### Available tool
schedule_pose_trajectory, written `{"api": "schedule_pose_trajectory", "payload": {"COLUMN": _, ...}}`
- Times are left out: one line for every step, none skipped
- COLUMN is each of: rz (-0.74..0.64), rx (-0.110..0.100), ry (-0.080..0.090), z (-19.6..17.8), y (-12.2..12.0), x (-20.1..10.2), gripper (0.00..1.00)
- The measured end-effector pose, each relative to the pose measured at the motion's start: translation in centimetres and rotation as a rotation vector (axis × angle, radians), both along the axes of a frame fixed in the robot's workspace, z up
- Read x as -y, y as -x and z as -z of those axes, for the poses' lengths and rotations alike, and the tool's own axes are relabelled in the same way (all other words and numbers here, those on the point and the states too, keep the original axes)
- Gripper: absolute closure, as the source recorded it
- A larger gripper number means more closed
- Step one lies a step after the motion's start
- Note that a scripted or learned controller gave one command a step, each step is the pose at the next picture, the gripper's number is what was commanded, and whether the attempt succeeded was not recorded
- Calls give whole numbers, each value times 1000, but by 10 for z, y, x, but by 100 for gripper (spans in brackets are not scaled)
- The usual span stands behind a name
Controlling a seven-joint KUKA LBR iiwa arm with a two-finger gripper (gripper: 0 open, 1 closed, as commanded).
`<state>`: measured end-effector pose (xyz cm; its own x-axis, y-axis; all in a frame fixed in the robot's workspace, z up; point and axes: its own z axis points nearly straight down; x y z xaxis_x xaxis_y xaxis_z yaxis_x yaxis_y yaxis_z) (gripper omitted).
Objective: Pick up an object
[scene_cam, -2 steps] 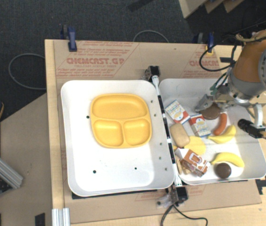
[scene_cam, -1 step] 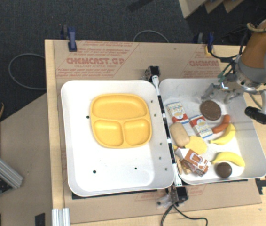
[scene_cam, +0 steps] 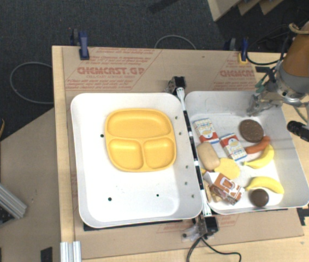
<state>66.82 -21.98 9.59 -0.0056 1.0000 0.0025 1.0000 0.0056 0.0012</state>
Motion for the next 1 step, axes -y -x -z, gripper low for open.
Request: {"api": "schedule_pose_trajectory", "payload": {"rz": -1, "rx": -7, "ry": -10, "z": 1, "y": 0, "x": -4, "gripper": 0}}
